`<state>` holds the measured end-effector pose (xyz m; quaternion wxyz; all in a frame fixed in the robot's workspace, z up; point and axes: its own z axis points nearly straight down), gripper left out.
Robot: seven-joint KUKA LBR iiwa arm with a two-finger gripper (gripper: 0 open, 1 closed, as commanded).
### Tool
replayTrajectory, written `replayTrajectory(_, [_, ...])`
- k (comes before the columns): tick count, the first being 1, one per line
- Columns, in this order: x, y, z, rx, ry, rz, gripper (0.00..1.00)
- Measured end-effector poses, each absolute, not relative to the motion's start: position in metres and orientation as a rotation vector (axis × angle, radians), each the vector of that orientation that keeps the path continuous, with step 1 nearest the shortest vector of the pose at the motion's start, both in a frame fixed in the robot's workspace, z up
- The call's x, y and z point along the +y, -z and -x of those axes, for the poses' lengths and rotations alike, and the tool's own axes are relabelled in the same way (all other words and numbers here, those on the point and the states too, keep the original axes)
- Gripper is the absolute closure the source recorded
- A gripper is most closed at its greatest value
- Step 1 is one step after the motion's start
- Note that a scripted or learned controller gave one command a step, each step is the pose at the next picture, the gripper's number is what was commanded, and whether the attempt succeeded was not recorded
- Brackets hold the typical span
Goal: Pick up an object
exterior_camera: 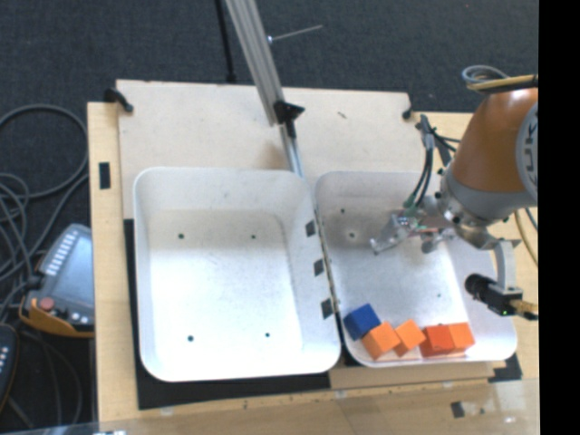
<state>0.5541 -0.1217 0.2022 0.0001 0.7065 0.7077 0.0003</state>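
Over the right bin (412,198), the gripper (388,239) is hovering well apart from the blocks; its finger state cannot be told. Along the near wall, blue block (362,319) and orange blocks (420,337) are crowding together, risking a blocked or glancing grasp.

Arm (494,157) cut off at right edge
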Motion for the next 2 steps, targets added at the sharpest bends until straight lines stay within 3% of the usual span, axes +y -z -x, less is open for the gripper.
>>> replayTrajectory(1, [-0.167, -0.167, -0.677, 2.221, -0.004, -2.213, 0.00])
replayTrajectory(2, [-0.215, -0.095, -0.640, 2.216, 0.005, -2.224, 0.00])
